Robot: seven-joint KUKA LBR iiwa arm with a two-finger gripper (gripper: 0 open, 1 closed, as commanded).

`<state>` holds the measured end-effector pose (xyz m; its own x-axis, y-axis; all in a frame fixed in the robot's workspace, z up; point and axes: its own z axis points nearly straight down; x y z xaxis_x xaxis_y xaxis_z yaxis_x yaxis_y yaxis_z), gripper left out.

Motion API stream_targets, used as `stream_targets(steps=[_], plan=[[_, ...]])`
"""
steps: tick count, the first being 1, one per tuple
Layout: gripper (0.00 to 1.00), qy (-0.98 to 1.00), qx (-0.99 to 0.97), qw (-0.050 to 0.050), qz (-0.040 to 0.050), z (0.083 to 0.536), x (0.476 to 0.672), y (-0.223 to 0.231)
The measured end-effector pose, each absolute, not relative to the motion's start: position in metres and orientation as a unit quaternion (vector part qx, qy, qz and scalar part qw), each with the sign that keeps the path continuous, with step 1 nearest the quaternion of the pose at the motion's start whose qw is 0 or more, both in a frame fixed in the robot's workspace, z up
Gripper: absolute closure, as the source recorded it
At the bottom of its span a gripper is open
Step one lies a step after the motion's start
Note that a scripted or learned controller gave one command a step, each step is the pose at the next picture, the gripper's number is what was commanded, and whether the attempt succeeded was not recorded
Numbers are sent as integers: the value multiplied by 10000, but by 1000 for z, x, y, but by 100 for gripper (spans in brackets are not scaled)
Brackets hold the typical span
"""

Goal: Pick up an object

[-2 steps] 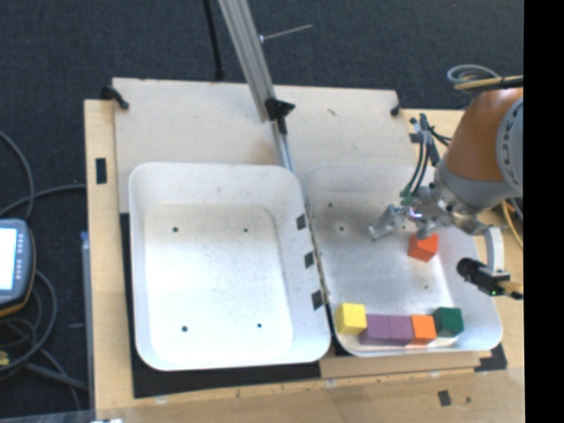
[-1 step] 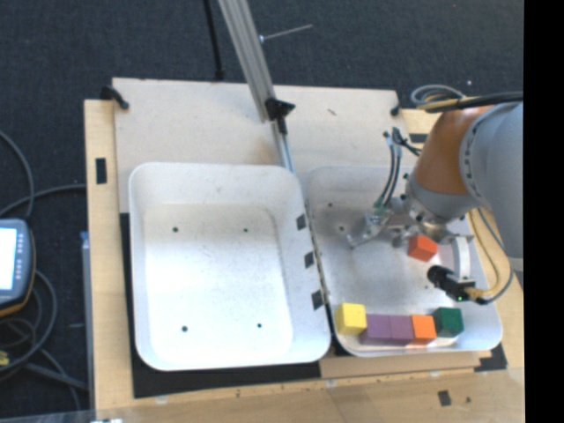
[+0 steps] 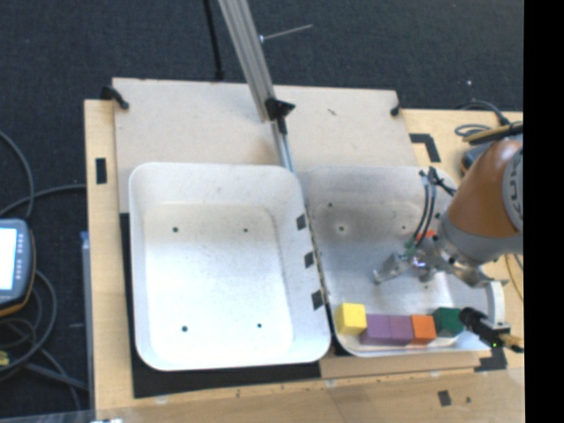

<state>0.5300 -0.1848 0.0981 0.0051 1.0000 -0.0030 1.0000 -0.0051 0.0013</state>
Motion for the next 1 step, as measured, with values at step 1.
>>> stream_targets(steps=[1], plan=[[0, 7087, 7055, 42, 15, 98, 609, -204]])
